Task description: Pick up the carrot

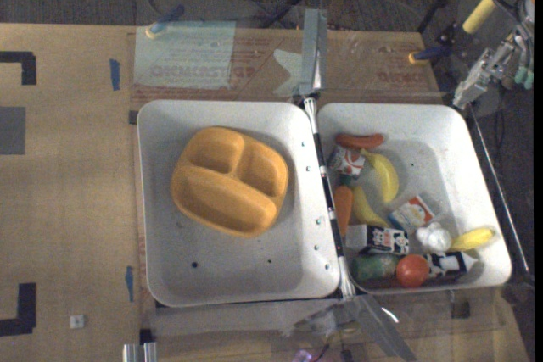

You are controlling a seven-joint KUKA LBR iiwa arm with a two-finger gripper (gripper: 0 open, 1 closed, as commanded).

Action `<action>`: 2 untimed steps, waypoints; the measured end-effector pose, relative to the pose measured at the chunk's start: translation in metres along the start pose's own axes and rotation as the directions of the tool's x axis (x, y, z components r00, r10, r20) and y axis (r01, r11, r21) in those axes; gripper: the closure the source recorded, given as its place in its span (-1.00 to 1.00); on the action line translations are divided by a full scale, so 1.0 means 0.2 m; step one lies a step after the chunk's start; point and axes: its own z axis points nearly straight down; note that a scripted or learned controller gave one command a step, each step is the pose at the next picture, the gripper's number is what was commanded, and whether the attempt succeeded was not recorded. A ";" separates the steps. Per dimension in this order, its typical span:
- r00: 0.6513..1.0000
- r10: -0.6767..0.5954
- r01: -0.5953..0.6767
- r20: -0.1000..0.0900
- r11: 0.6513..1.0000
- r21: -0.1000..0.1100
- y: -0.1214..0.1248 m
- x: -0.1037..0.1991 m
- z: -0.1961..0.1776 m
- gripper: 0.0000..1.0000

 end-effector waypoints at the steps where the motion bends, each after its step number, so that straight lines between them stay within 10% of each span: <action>1: 1.000 -0.001 0.001 0.010 1.000 -0.002 0.00 -0.01 -0.06 1.00; 2: 0.921 0.390 -0.390 -0.003 0.921 0.004 -0.06 0.09 -0.26 1.00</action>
